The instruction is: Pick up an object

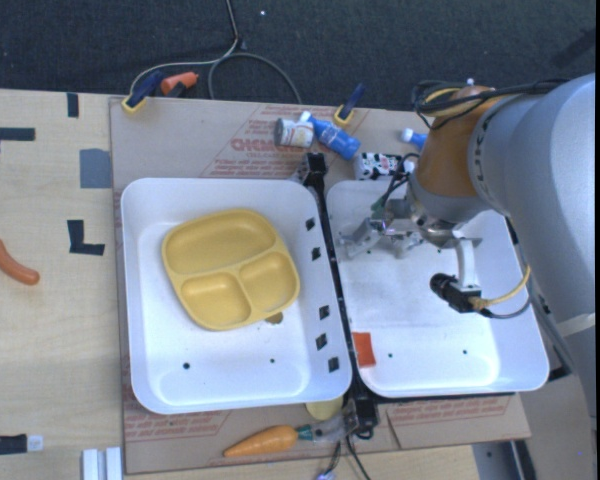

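My gripper (372,236) hangs low over the upper left part of the right bin (480,368), below the grey arm and its orange band (450,163). I see nothing held in it. A small orange block (363,348) lies on the floor of that bin near its left wall, well below the gripper. A yellow three-compartment plate (230,266) rests in the left bin (160,368), with a small dark-yellow thing (273,318) peeking out at its lower right edge.
Outside the bins lie a carrot (265,440) at the front, a sausage (13,261) on the far left of the bench, and a white and blue bottle (318,132) at the back. A black divider (326,268) runs between the bins. A cable with a black plug (455,293) hangs off the wrist.
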